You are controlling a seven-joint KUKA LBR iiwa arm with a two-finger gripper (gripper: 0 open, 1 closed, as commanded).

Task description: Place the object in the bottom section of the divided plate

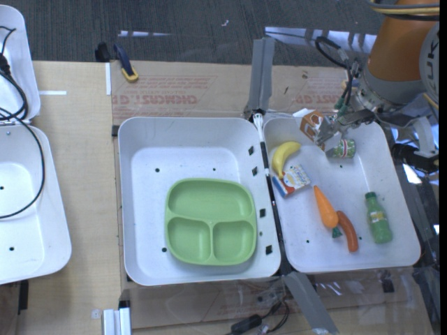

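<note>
Two white bins point(140, 257) share the bench; gripper point(334, 132), grip unclear, hovers beside a small can point(343, 148), pre-grasp, green divided plastic plate point(210, 221) waiting.

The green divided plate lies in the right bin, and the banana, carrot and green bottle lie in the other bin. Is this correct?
Not quite: the camera view shows the green divided plate in the left bin. The banana, carrot and green bottle lie in the other bin, the right one.

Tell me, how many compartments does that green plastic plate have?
3. The green plastic divided plate in the left white bin has one wide compartment along its far side and two smaller compartments, left and right, along its near side.
</note>
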